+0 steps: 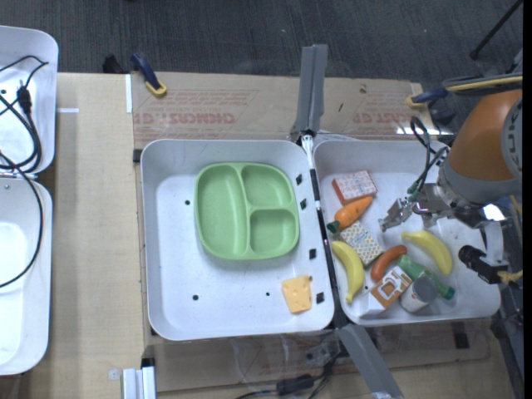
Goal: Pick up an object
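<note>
With its fingers spread and empty, the gripper (397, 214) hangs over the right bin (478, 310) mid-floor, just beside a banana (430, 248) toward its right wall: probably light, stiff, smooth plastic, best pinched across its middle.

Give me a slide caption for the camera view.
Grey arm's hand hovers over the right white bin of toy food; a green divided plate sits in the left white bin.

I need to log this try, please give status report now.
Pincer above right bin, holding nothing visible. Nearest: banana, carrot. Toys packed close around.
</note>
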You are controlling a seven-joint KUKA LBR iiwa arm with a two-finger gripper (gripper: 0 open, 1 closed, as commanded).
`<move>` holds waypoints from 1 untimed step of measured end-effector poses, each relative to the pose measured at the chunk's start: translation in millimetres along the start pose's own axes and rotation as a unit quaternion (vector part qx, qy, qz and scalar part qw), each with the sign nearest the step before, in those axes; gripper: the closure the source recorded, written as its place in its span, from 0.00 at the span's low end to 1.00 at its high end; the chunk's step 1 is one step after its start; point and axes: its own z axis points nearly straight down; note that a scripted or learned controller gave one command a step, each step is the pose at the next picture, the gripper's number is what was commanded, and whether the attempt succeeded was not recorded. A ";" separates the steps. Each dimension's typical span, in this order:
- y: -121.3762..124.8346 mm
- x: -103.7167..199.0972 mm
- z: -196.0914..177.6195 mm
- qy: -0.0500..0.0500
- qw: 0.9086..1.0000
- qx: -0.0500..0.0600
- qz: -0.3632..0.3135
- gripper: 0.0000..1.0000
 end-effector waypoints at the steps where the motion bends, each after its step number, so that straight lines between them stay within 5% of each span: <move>1: -87.1 -45.3 6.9 0.006 1.000 0.000 0.014 0.00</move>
